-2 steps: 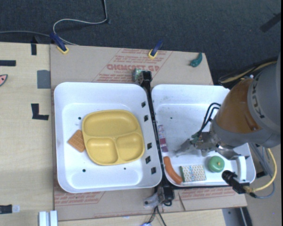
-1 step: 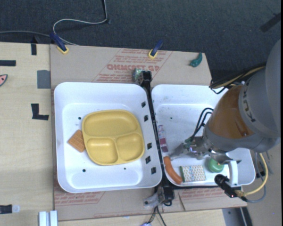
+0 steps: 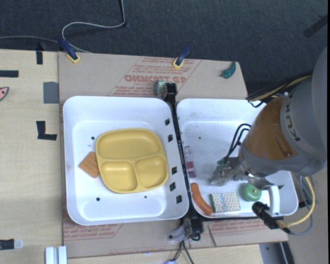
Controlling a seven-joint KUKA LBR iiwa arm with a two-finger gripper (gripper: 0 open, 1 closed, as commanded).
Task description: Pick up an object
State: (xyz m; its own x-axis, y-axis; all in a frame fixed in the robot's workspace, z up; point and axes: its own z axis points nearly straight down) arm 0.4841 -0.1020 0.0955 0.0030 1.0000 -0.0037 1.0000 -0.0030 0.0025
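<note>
You see the patterned block (image 3: 225,202) and orange sausage toy (image 3: 201,198) at the right bin's (image 3: 209,111) near edge, just in front of the gripper (image 3: 225,172); whether it grips anything, you cannot tell, perhaps nothing

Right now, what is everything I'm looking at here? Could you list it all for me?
White bins: two, side by side on a cardboard sheet.
Divided plate: one, yellow, in the left bin.
Cracker-like square: one, orange-tan, left bin, tucked at the plate's left edge.
Sausage-shaped piece: one, orange-red, right bin, near front wall.
Patterned block: one, white with small coloured dots, right bin, beside the sausage.
Round piece: one, green, right bin, right of the block.
Clips: two, yellow and blue, on the cardboard's far edge.
Small teal item: one, at the cardboard's far right corner.
Arm: one, grey with orange band, over the right bin.
Gripper: one, dark, low over the right bin.
</note>
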